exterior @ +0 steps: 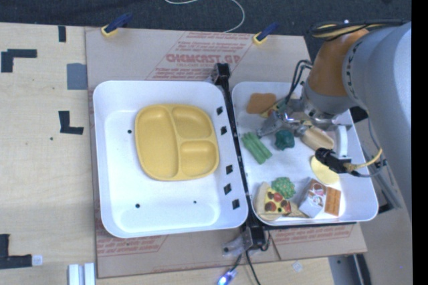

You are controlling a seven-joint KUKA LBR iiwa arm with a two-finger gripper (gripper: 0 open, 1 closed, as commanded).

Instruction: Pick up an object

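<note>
Gripper (283,123) low in the right bin (364,207), poised directly over a small dark green piece (285,140); cannot tell whether released or clenched, and nothing seen held. Going down by size: left bin (101,143) taken up by a yellow divided plate (177,142), well apart from the gripper and of no concern. Right bin crowded. Noted at its near end a small carton (319,199), a pizza slice toy (273,202) and a leafy green piece (283,184); at mid-bin a long green piece (257,147) and a tan piece (315,138); at the far end an orange piece (261,103). Likeliest target judged to be the dark green piece, lying between the long green piece and the tan piece, all close together. Risks as judged: closing off-centre and nudging the small piece aside; catching the tan piece alongside it; pinching only an edge, with a slip on lifting. Cause in each case: tight spacing and a small, rounded target.
</note>
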